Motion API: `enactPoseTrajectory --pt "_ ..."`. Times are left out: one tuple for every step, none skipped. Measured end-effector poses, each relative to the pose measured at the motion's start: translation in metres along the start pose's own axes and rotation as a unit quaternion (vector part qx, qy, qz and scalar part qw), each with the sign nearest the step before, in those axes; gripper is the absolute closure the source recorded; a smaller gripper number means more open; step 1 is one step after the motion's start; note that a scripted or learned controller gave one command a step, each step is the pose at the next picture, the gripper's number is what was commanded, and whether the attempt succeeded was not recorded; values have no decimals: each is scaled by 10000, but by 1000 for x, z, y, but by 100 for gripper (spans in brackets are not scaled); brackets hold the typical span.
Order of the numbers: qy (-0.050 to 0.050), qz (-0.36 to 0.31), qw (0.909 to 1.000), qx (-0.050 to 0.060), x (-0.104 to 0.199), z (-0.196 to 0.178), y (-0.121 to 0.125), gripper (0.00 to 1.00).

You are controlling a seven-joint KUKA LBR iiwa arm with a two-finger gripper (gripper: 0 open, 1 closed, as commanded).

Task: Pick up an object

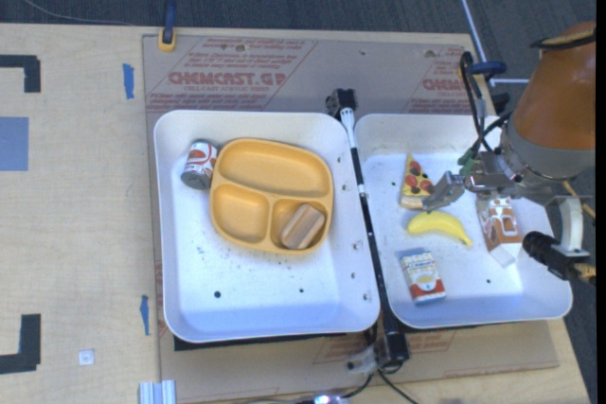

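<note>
Left bin (189, 298): yellow tray (256, 175), can (198, 164); right bin (530, 303): banana (438, 225)

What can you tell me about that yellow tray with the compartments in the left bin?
The yellow tray looks like smooth moulded plastic, with rounded corners and three compartments: one long one at the far side and two smaller ones nearer the camera. It lies flat in the left bin. A tan, bread-like piece sits in the near right compartment. A small can lies against its left edge.

Grey arm (554, 142) with broad orange band, black cables looping off the wrist, metal-grey gripper (453, 189) hardware below.
</note>
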State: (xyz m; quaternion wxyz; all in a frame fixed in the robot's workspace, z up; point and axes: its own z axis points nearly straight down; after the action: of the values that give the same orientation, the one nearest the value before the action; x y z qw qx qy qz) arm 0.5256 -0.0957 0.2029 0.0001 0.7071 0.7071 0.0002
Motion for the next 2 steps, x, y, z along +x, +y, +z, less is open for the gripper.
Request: enactPoseTrajectory --pt "-3 4 10000 -10 -6 93 6 0" --pt "-14 -15 10000 -90 -15 113 -41 0"
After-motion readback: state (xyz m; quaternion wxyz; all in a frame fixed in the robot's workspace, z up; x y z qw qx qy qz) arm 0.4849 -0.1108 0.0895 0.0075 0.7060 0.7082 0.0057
